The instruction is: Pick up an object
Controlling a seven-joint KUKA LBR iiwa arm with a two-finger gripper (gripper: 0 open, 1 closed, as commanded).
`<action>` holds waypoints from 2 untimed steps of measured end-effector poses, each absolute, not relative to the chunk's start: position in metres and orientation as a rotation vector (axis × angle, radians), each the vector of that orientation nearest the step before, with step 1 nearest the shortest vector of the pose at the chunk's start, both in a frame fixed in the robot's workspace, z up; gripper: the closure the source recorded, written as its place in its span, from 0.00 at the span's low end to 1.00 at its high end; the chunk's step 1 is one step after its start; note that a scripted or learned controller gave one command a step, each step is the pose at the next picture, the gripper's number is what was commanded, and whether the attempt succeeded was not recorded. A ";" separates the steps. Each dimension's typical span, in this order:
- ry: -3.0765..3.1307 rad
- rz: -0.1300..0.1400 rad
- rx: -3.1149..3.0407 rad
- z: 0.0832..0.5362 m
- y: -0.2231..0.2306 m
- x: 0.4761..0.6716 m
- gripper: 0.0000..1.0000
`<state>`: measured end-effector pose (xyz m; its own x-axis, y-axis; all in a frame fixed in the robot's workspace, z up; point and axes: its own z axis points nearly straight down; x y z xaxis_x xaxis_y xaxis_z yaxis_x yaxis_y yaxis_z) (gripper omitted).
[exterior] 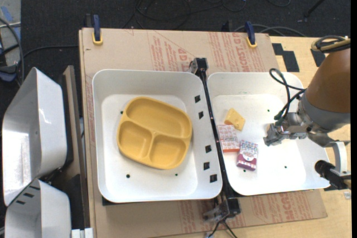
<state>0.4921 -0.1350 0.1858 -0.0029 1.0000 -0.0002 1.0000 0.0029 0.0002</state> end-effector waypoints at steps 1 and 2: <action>2.225 0.000 2.215 0.230 -0.136 0.502 1.00; 2.235 -0.002 2.215 0.221 -0.076 0.504 1.00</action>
